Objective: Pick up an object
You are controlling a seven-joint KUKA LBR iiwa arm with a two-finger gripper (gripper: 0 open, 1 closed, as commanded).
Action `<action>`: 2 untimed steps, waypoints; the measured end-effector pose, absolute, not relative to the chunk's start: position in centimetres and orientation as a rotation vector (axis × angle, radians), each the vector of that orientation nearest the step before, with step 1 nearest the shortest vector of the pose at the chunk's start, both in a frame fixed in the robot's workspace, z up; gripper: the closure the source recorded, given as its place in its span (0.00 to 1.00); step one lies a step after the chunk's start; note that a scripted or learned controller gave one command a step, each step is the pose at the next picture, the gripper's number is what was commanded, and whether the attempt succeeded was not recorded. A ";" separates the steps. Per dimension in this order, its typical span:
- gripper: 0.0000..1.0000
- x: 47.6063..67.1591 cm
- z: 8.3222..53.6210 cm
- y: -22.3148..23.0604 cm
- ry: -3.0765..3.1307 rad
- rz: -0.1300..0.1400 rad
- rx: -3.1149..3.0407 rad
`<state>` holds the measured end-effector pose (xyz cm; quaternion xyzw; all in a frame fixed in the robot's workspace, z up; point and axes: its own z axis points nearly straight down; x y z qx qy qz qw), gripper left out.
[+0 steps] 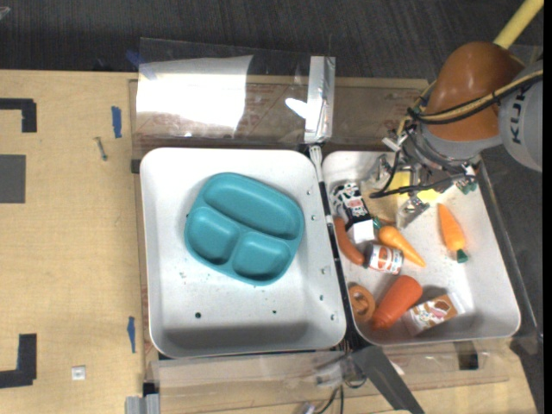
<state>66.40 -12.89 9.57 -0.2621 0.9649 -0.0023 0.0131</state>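
Note:
The right bin (498,270) holds a jumble of toy food: a small orange carrot (451,230) on the right, another carrot (402,244) near the middle, a large carrot (397,300) at the front, a little bottle with a red cap (384,260), a black-and-white carton (351,203), a pretzel (360,301) and a wrapped snack (432,310). My gripper (417,188) hangs low over the back of this bin, above a pale yellow piece (398,207). Its wrist and cables cover its tips.
The left bin (164,309) bears a teal divided plate (245,226). A shiny plastic sheet (224,97) and a metal bracket (319,97) lie behind the bins. The wooden bench (60,257) stretches to the left.

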 end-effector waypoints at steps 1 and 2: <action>0.00 59.5 9.7 -11.5 3.032 -0.018 -0.715; 0.00 55.2 9.7 -11.4 3.031 -0.018 -0.698</action>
